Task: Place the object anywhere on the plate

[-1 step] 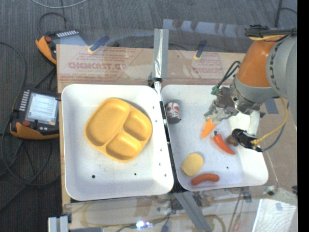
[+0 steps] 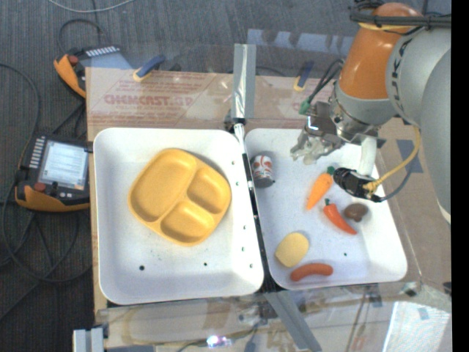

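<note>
No object is on the yellow plate yet; it lies alone in the left bin. The carrot, the likely object, lies in the right bin, at about five o'clock from the hand, which hovers just above it, fingers apart and holding nothing. Picking and placing are left to do, I think.

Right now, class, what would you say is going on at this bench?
A grey and orange robot arm reaches in from the right, its gripper hovering over the right bin near a toy carrot. That bin also holds a small can, a red chilli, a potato and a sausage. The yellow divided plate in the left bin has nothing on it yet.
</note>
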Controlling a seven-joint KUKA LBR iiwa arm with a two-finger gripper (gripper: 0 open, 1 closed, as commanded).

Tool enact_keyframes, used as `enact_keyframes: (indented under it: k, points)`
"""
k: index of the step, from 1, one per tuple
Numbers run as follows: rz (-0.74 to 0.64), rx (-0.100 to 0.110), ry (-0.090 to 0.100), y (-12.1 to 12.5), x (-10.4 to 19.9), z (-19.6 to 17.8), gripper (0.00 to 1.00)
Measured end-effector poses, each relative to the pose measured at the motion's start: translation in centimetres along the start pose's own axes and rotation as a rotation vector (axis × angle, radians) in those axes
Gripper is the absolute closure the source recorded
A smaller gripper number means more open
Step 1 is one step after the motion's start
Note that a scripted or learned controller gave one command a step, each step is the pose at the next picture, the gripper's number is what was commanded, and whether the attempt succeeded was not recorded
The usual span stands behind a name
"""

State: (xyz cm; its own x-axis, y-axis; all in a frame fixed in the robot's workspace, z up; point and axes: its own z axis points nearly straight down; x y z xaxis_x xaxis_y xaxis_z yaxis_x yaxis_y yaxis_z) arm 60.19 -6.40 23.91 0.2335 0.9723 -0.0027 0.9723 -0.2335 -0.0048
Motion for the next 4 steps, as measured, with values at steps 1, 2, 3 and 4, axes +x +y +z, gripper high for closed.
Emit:
enact_keyframes:
  k: [1, 2, 3, 4]
  points:
    - [0.384, -0.001, -0.003, -1.0, 7.1, -6.3, 1.0]
    - [-0.02, 0.0, -0.002, -4.5, 13.2, -5.4, 1.0]
    - [-0.214, 0.0, -0.002, -6.1, 17.1, -2.3, 1.0]
    - [-0.529, 0.001, 0.0, -9.9, 21.5, 4.3, 1.0]
